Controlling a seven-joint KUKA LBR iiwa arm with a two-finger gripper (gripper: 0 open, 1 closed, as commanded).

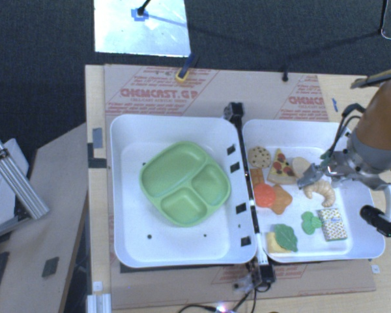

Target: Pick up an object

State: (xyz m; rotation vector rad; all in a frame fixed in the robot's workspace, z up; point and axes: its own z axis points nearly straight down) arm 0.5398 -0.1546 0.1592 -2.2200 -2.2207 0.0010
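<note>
Nearest the camera, along the lower edge of the view, the counter point(156, 279) carries two shallow white bins side by side on a sheet of printed cardboard point(159, 93). Of the two, the left bin point(127, 240) holds a light green divided plate point(184, 183) with three compartments, lying flat and a little turned.

From the right the grey arm point(378, 132) reaches in over the right bin point(365, 243), its orange band sitting high above the wrist, the wrist bent downward and pointing toward the left. At its tip the jaws point(311, 177) hang low over the middle of that bin, just beside the upper end of a tan croissant point(323, 191); whether they touch it I cannot tell, and from this slant I cannot tell if they are spread or pressed together.

Toy food lies scattered around them. An orange piece point(272, 196) sits near the bin's left wall, with a pizza slice point(282, 167) above it and a chocolate-chip cookie point(259, 156) at the upper left. A green leafy piece point(286, 237) lies on a yellow block point(272, 242) at the lower left. A small patterned packet point(333, 224) lies below the croissant, with a small green broccoli-like piece point(309, 222) just beside it.
</note>
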